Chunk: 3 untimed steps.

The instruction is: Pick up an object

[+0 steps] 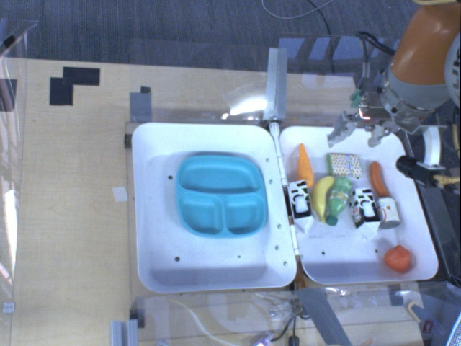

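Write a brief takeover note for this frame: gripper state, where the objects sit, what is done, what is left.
Gripper: open, holding nothing, above the back edge of the right bin.
Right bin holds the carrot, banana, green bottle, patterned box, sausage, tomato and two black-and-white packs.
Left bin holds a blue divided tray.
Done: nothing picked.
Left: descend, grasp one object, lift.

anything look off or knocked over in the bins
Nothing looks spilled or broken. The blue tray sits square in the left bin. In the right bin the green bottle lies on its side against the banana.
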### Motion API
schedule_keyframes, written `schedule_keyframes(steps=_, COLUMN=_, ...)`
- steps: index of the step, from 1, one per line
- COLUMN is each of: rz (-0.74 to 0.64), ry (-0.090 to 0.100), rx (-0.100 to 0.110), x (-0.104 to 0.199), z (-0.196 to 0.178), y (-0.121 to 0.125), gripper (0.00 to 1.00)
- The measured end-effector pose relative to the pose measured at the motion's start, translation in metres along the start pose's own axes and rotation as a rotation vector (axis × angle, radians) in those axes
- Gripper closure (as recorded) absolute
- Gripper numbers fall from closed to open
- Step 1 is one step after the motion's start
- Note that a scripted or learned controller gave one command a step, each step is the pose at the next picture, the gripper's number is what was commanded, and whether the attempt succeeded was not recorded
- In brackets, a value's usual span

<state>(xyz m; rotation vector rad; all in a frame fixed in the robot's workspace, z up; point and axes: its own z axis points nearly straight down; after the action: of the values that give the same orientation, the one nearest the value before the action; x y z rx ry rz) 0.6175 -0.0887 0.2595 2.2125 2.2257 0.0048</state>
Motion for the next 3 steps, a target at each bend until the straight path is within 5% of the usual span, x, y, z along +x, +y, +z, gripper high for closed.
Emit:
schedule_keyframes(steps=1, rz=-0.06, ry=0.0, rx=0.001, x=0.002, z=0.041, y=0.018, gripper=0.0)
schedule_keyframes(steps=2, rz=-0.13, ry=0.001, rx=0.0, x=0.044, z=0.073, y=0.036, gripper=0.0)
schedule_keyframes(steps=3, rz=-0.103, ry=-0.001, rx=-0.004, x=0.015, z=-0.022, y=0.053, gripper=0.0)
